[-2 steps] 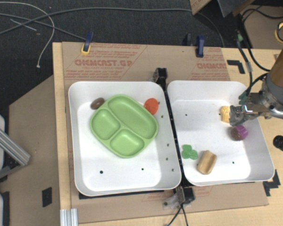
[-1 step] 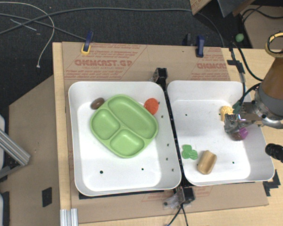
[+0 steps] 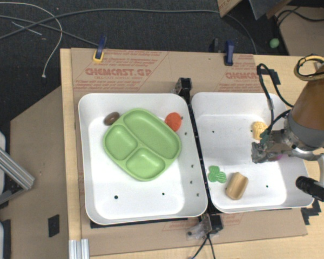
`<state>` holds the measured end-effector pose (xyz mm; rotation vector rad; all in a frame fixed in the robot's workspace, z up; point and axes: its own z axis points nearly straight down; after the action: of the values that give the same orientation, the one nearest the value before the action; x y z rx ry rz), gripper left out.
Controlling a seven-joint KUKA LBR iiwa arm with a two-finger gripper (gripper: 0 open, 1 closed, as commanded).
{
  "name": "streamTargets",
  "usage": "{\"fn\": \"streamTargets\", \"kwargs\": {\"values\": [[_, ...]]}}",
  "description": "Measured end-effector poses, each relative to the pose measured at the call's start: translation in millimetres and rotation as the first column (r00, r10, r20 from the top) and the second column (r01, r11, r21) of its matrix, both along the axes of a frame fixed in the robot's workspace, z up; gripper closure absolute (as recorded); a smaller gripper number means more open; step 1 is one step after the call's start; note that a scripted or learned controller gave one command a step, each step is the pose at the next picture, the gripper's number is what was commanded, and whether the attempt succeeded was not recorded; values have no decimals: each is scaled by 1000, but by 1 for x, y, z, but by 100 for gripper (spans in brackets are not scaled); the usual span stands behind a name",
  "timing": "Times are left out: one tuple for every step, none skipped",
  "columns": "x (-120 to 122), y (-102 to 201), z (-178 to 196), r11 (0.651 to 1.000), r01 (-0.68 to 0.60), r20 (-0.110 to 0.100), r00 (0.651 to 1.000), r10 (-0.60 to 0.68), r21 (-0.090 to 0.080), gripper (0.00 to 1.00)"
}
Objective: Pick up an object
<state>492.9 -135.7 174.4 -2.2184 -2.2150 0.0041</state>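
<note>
we have four loose things to choose from on this table. in the right bin, a small yellow object sits near the right side, just beside the hand, possibly touching it at the upper edge; we cannot say for sure. lower down, a tan cylinder lies on its side toward the front of that bin, and just to its left a little green piece rests close to the bin's left wall, nearly touching the cylinder. nothing is lifted; all three sit on the bin floor.

the hand is low over the right part of the right bin, between the yellow object above and the tan cylinder below and to the left. it shows as a dark grey cluster with a hint of purple, and whether it stands apart or together we cannot tell from here. we see nothing clearly held in it.

behind it the arm comes in from the right, its orange band broad above the grey wrist.

over in the left bin, a green divided plate with three compartments lies tilted on the diagonal. a small brown object sits at its upper left edge, and an orange-red object sits at its upper right edge, near the bin's right wall.

the bins rest on a cardboard sheet clipped by two blue clamps at the back.
</note>
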Motion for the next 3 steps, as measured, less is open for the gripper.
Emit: {"fn": "streamTargets", "kwargs": {"values": [[5, 7, -59, 1000, -1, -1, 1000, 1, 1, 0], [6, 6, -45, 1000, 0, 7, 1000, 0, -1, 100], [14, -1, 13, 1000, -2, 14, 1000, 2, -5, 100]]}}
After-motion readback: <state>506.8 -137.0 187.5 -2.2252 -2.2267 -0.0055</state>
